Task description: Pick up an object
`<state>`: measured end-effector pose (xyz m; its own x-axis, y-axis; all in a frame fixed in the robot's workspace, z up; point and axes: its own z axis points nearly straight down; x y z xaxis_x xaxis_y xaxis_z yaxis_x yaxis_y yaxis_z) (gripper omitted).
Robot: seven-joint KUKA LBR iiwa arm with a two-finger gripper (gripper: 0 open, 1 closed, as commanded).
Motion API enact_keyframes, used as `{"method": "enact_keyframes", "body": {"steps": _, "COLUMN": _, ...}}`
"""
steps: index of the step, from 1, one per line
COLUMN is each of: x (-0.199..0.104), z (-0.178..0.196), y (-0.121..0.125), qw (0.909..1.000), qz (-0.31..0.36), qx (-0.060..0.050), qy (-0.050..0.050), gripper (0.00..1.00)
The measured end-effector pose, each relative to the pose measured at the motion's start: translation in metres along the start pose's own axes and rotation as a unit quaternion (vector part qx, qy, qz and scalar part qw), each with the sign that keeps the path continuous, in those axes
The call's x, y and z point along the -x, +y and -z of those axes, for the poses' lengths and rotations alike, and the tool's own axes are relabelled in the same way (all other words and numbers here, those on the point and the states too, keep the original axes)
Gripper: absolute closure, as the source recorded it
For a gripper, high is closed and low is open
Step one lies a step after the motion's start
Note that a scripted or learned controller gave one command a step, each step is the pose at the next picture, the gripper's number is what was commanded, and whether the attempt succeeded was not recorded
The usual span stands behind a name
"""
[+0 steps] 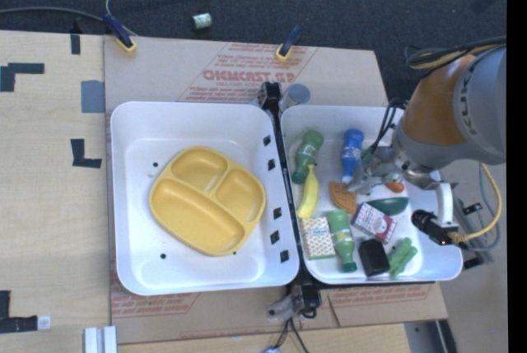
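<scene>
The right bin (428, 267) holds several small items: a green bottle (306, 152), a blue bottle (352, 149), a banana (309, 195), an orange piece (341, 197), a dark green oval (387, 206), a pink packet (372, 221), a second green bottle (342, 238), a small yellow-white box (317, 239), a black block (373, 257) and a green pod (402, 256). My gripper (373, 176) is low in this bin, just right of the blue bottle and above the orange piece and green oval. The wrist hides what lies under it.
The left bin (132, 261) holds a yellow divided plate (208, 199). The divider (278, 178) between the bins runs just left of the green bottle and banana. Cables (486, 220) hang off the arm at the right bin's outer edge.
</scene>
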<state>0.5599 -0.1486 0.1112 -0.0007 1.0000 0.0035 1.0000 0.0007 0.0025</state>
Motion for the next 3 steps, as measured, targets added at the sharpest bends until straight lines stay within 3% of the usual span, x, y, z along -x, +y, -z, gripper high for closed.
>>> {"method": "enact_keyframes", "body": {"steps": 1, "x": -0.027, "z": -0.026, "y": 0.070, "qw": 1.0000, "qz": 0.001, "qx": 0.000, "qy": -0.002, "gripper": 1.00}}
{"method": "enact_keyframes", "body": {"steps": 2, "x": -0.075, "z": 0.074, "y": 0.109, "qw": 1.0000, "qz": 0.001, "qx": 0.000, "qy": -0.002, "gripper": 1.00}}
{"method": "enact_keyframes", "body": {"steps": 3, "x": -0.130, "z": 0.132, "y": 0.108, "qw": 1.0000, "qz": 0.001, "qx": -0.001, "qy": -0.001, "gripper": 1.00}}
